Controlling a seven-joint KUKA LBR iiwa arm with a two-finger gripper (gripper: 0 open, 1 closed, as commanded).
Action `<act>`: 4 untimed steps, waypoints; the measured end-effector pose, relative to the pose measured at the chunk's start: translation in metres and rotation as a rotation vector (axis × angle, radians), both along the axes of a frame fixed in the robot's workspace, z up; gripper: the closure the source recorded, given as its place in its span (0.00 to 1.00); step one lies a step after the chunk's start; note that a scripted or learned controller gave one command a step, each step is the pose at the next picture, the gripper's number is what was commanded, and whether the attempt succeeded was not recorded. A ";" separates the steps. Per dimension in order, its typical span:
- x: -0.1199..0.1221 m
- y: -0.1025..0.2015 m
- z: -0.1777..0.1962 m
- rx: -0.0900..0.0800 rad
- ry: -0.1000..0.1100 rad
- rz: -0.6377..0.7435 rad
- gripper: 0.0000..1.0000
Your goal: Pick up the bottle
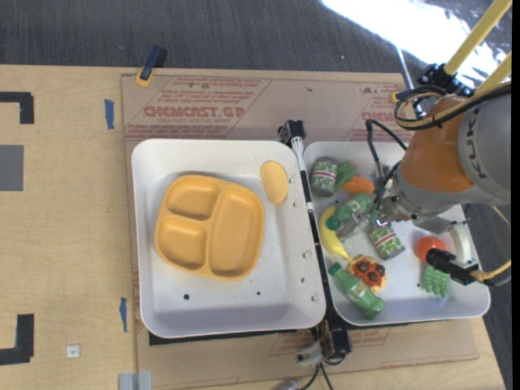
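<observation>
in the camera view, the green bottle [357, 287] lies on its side at the front of the right bin [471, 303], touching a small orange toy [370, 270]. the gripper [375, 216] hangs over cans behind it; you cannot tell its state. bring it forward, align across the bottle's body, and avoid the banana [331, 236].

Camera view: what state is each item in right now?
Green bottle: lying on its side, right bin, front.
Yellow divided plate: flat, upright, left bin.
Banana: lying flat, right bin.
Green can: lying on its side, right bin's back.
End effector: low among the right bin's items.
</observation>
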State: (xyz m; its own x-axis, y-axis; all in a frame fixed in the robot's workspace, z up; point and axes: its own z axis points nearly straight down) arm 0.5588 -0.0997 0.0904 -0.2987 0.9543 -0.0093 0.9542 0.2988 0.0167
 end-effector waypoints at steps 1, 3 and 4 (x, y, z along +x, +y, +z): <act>0.002 -0.003 0.012 -0.007 -0.008 -0.003 1.00; -0.060 -0.103 0.001 -0.009 0.006 0.375 1.00; -0.057 -0.122 0.000 -0.011 0.000 0.752 1.00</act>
State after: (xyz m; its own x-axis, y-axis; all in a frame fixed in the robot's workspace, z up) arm 0.5023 -0.2213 0.0908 -0.8702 0.4925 -0.0174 0.4924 0.8703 0.0096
